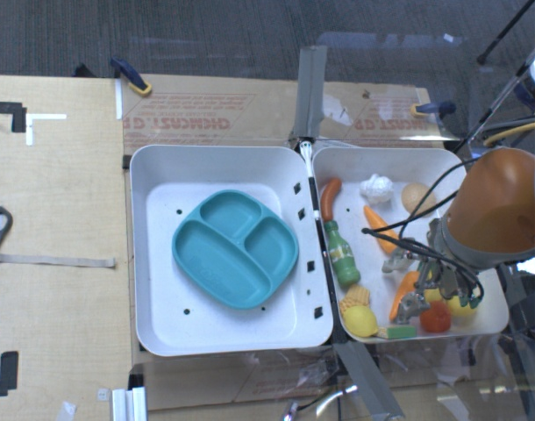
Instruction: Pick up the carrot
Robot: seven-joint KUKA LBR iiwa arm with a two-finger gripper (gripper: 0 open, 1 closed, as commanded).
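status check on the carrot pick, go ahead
pincer low in right bin, over orange piece. carrot lies apart, untouched. cables cross it, green bottle alongside.

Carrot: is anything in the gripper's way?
Nothing visible blocks it. The gripper is already right at a carrot in the right bin. A tomato and lemon lie close beside it.

- The arm reaches in from the right, its orange band rounded and facing up toward the camera.
- Black cables loop out from the wrist.
- The gripper hangs below the wrist, pointing down, metal parts showing.
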